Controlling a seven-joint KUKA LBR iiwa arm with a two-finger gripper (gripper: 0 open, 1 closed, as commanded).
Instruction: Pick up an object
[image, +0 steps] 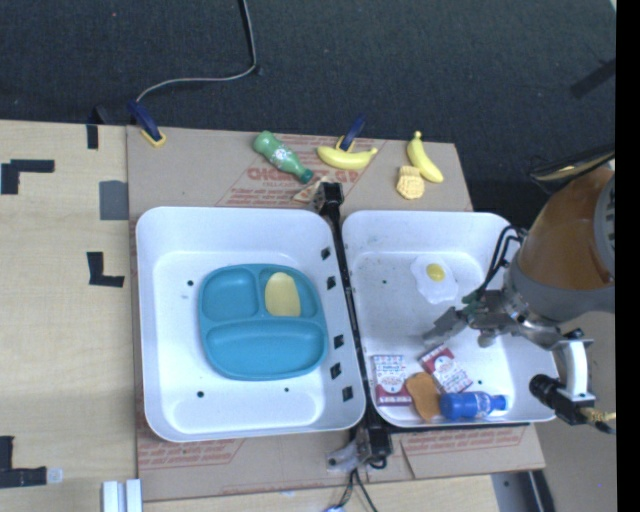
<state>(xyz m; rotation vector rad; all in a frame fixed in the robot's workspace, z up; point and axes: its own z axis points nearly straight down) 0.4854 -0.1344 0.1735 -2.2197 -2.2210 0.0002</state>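
Observation:
My gripper (452, 316) hangs over the middle of the right bin (400, 240), and its fingers look open with nothing between them. A toy fried egg (432, 278) lies just beyond it toward the back. Near the bin's front lie a red-and-white packet (446, 368), a second packet (388, 374), an orange piece (424, 396) and a blue bottle (470, 405). The nearest packet sits just below the lower fingertip, apart from it.
The left bin (165, 300) holds a blue divided plate (255, 335) with a yellow item (282, 295) in one compartment. Behind the bins, on cardboard, lie a green bottle (282, 156), two bananas (345, 156) (424, 160) and a yellow corn piece (409, 183).

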